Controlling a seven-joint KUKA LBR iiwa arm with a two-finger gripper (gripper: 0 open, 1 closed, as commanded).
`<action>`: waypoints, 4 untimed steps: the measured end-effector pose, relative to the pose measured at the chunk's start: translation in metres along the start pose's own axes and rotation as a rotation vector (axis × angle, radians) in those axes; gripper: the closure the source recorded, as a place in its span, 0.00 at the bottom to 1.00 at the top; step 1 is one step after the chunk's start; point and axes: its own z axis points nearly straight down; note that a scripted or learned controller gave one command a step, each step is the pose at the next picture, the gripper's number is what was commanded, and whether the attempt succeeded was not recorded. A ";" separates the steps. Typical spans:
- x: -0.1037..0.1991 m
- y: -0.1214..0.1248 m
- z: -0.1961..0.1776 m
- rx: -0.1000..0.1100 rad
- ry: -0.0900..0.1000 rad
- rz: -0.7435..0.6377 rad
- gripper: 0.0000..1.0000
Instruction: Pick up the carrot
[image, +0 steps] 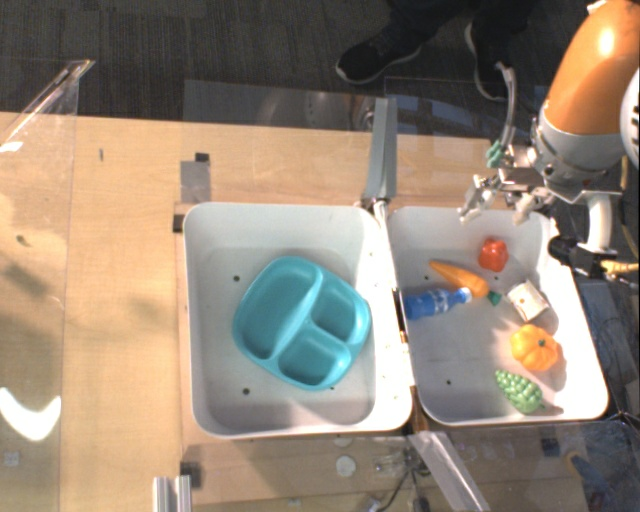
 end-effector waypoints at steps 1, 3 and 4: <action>-0.058 -0.013 0.118 0.005 0.001 -0.102 0.00; -0.023 0.004 0.174 -0.016 -0.001 -0.199 1.00; 0.019 0.036 0.091 -0.003 -0.001 -0.370 1.00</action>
